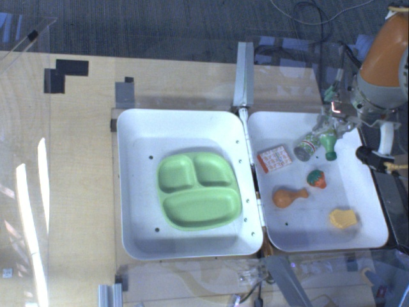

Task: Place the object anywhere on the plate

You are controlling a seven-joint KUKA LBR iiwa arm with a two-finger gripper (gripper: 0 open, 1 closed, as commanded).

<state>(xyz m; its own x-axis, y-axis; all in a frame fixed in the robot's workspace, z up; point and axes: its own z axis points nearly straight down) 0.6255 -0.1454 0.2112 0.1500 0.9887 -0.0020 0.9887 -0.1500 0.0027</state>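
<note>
A light green plate (195, 190) with three compartments lies in the left white bin (137, 235). The right white bin (370, 235) holds the loose objects: a small clear bottle (308, 147) on its side, a green piece (330, 151) beside it, a red patterned card (274, 158), a red strawberry-like toy (316, 179), an orange gourd-shaped toy (287, 197) and a yellow piece (343, 219). My gripper (335, 121) hangs over the far part of the right bin, just above the bottle and the green piece. Nothing is seen held in it.
A grey divider post (242, 75) stands at the back between the two bins. The arm's orange band (383, 50) and grey wrist fill the upper right. Black cables (307, 5) lie on the floor behind the bench.
</note>
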